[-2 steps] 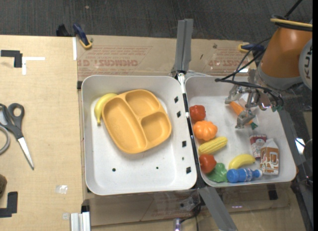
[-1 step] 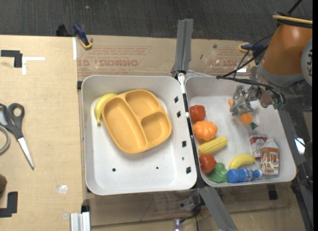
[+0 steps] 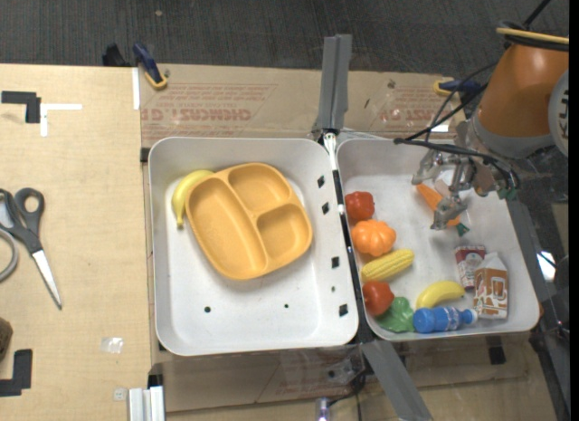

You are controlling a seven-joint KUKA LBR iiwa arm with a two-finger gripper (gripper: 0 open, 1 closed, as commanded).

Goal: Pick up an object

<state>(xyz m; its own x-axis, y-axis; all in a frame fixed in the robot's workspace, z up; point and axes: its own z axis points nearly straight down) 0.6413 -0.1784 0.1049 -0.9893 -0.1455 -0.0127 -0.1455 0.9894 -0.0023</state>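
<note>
A pair of scissors (image 3: pixel 32 238) with grey handles lies on the left side of the wooden bench (image 3: pixel 72 166). Black tape marks (image 3: pixel 23 102) sit near its top left corner, and another black mark (image 3: pixel 18 369) is at the bottom left. A flat brown cardboard sheet (image 3: pixel 235 102) with red letters lies behind the two bins. A blue and yellow clamp (image 3: pixel 149 66) grips the cardboard's left corner. A grey bar (image 3: pixel 333 80) runs up between the bins. The floor (image 3: pixel 271 3) beyond is dark grey carpet.
</note>
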